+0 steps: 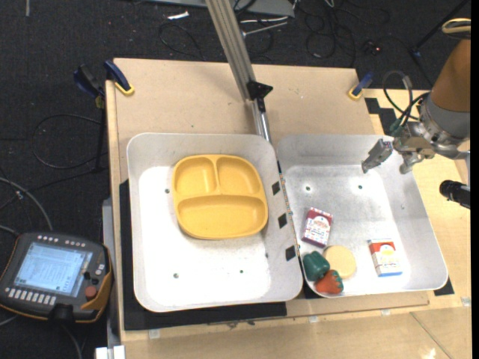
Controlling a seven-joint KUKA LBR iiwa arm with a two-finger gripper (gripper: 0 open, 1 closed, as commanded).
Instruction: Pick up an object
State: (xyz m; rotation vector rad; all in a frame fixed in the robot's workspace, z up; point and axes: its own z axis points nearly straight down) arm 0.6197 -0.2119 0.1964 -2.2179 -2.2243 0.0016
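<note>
Hovering over the upper right corner of the right bin (419,223), near its rim: the gripper (393,158), reaching in from three o'clock. Fingers (374,158) spread apart, nothing between them, tips pointing down and toward nine o'clock.

Candidates for the pick all gathered along the bin's lower edge, toward six to seven o'clock from the fingers and well apart from them:
- a small red and white carton (316,226), lying flat, long axis running roughly twelve to six with a slight tilt, nearest of the lot;
- an orange and white box (385,258), almost straight down at six o'clock, long axis also about twelve to six;
- a pale round disc (340,259), flat on the bin floor;
- a green pepper-like piece (315,263) touching a red piece (329,281), crowded into the bin's lower left corner just beside the disc.

In the left bin (150,200), at nine o'clock across the divide: a yellow divided plate (220,197), far from the fingers and too wide for an easy grasp, judging by its shape.

Likely easiest targets: the two boxes, each standing clear of its neighbours, with closure across the short side. Riskier: the pepper cluster, pressed against the bin wall and each other.

Pick not yet begun.
</note>
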